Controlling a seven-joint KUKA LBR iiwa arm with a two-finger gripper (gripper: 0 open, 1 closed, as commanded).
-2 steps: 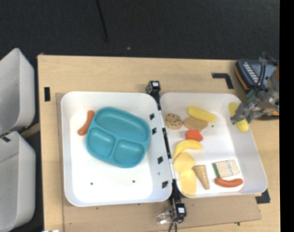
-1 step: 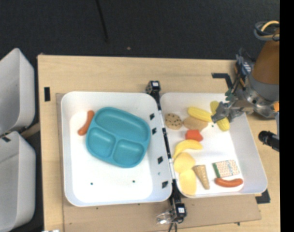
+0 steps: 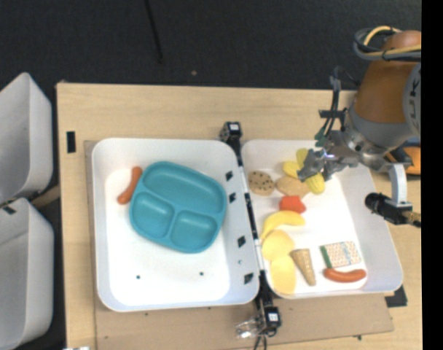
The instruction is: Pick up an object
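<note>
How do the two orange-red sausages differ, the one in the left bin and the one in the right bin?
The left bin's orange sausage lies steeply slanted beside the teal divided plate; the right bin's red-orange sausage lies nearly level, below a patterned square block. The left one looks paler orange, the right one redder. Both are small, elongated toy sausages resting on white bin floors.

Looks like a robotics lab: plain wooden bench on dark carpet-like floor, two white bins clipped side by side, plastic toy food in the right one, grey-and-orange industrial arm at far right.
</note>
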